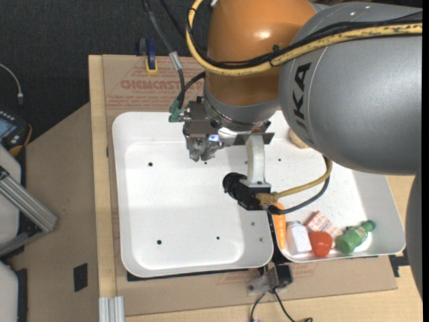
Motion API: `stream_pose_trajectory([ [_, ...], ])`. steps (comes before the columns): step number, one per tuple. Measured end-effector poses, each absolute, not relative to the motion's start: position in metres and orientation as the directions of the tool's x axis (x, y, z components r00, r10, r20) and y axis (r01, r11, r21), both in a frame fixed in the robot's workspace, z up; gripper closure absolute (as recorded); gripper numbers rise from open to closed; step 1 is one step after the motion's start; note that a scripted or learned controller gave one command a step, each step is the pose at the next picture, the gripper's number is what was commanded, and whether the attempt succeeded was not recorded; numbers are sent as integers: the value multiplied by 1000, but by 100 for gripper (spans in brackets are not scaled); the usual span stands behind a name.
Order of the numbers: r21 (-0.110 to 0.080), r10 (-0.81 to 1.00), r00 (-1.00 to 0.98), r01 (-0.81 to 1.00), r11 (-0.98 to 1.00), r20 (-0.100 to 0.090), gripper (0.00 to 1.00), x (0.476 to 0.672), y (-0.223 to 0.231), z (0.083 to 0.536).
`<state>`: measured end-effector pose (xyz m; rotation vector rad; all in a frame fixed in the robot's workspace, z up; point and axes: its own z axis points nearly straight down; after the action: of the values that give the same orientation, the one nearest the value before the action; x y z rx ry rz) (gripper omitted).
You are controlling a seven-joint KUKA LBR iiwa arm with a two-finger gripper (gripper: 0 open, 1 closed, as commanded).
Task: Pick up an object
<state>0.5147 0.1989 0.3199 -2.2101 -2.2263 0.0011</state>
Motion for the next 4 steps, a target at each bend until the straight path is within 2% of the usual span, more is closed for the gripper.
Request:
stream_pose_trajectory([
  [1,-10,1000,-3,1000,3,-2,100,485,216,248],
  [2,7,1000,0,1000,0,1,100,542,215,287],
  [3,1,1000,2,1000,-2,1,100,531,210,79],
  [4,16,1000,5,1000,-5,3,100,535,156,237],
])
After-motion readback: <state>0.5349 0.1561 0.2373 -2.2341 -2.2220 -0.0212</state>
